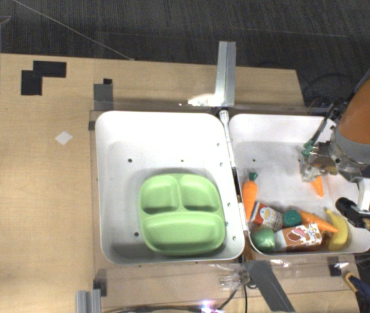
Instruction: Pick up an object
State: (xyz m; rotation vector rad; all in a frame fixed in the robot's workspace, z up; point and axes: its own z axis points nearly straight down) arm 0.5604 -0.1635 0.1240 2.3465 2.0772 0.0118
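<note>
Gripper (315, 156) hangs over the back right of the right bin (269, 139); whether it is open or closed cannot be told. Just beneath it, on the bin floor, lies a small orange toy piece (317, 186), the likely target. Judged light, rigid and smooth plastic: grip across its narrow width at mid-length. Further out, a toy carrot (250, 197), juice carton (300, 236) and banana (339, 230) crowd the front wall. The left bin (126, 142) holds a green divided plate (181, 212).
</note>
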